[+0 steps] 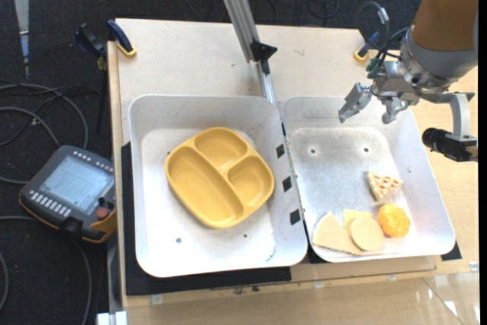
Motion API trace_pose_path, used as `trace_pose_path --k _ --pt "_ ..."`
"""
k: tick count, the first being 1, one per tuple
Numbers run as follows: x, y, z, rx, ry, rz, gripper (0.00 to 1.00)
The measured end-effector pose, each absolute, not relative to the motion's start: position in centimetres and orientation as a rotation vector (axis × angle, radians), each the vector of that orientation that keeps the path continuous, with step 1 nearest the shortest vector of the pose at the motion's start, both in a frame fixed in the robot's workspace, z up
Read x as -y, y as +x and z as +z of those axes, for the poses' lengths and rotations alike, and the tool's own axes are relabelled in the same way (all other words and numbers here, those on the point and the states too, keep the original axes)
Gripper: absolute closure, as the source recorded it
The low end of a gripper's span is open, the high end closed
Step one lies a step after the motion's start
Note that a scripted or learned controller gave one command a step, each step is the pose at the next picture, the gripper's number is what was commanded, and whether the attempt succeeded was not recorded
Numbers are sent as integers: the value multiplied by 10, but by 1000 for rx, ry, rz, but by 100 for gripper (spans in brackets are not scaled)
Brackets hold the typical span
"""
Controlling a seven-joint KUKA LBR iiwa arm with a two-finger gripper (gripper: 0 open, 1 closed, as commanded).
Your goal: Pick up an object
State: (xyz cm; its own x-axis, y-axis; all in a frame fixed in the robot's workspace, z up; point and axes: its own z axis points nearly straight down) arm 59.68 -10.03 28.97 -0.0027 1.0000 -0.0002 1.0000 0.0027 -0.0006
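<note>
My fingers (355,104) stand spread wide with nothing between them, the two grey tips splayed apart above the far edge of the right bin (335,156). My gripper (373,107) hangs over that far rim, and my arm (449,19), grey with its orange band, comes in from the right and far side. The things I could pick lie in the near right corner of this same bin, well apart from my tips. A wedge (383,184), pale with a criss-cross pattern on its face, sits toward the right wall. Just nearer than it lies an orange piece (394,221), round and bright. To its left a pale round slice (367,233) overlaps a pale flat triangle (330,234) and a yellowish bit (351,217) behind it; these three touch one another near the bin's front rim. The left bin (152,240) holds a yellow tray (219,176) with three compartments, lying flat and turned at a slant. A metal pole (237,0) slopes down from the far side and meets the bench between the two bins. A pendant (70,192) with a screen lies on the floor to the left.
</note>
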Motion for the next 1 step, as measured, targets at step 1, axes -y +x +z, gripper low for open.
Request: trace_pose_path --k 1 --pt "100 597 290 2223 -2220 0 0"
